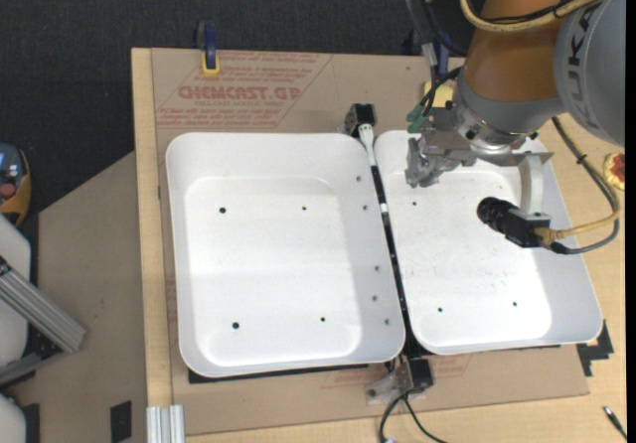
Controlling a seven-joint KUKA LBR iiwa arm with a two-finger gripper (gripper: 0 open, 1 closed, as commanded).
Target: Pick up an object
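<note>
Dark carpet surrounded the worktop (268, 98), a cardboard-topped board carrying two white bins side by side. Tool (425, 171) sat low over the far corner of the right bin (497, 322), right beside the divider between bins. Could not tell whether it was apart or together (too small, dark against the wrist hardware). Nothing visible clamped in it. Left bin (268, 262) lay off to the tool's side, showing just small dark dots on its floor. Couldn't make out any loose object to pick in either bin; the black cylindrical part (509, 220) near the tool looked mounted to the arm with a cable, not a target. My read: before descending, confirm a real target exists, keep clear of the bin wall and divider, and verify the grasp before lifting.
</note>
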